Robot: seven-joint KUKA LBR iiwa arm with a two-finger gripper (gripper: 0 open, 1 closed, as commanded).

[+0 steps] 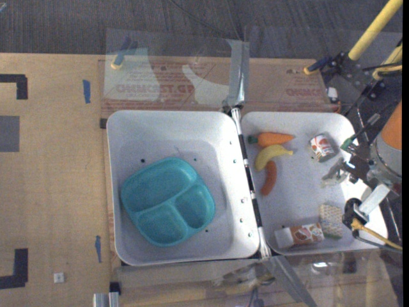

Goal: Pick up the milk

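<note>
The small white-and-red milk carton lies on its side near the far right corner of the right-hand white bin, well apart from the other contents. The claw hangs at the bin's right edge, just nearer than the carton. Its state cannot be told from this view, and nothing is seen between its fingers.

Procedure for the approach:
1. Centre the claw over the carton before descending.
2. Align the fingers across the carton's narrow faces; it lies tilted, so match its angle.
3. Keep clear of the bin's right wall during descent.
4. Close only once the carton sits fully between the fingers.

The orange carrot, yellow banana and brown sausage lie near the left wall and should not interfere. The flat brown-and-white packet lies at the near edge.
</note>
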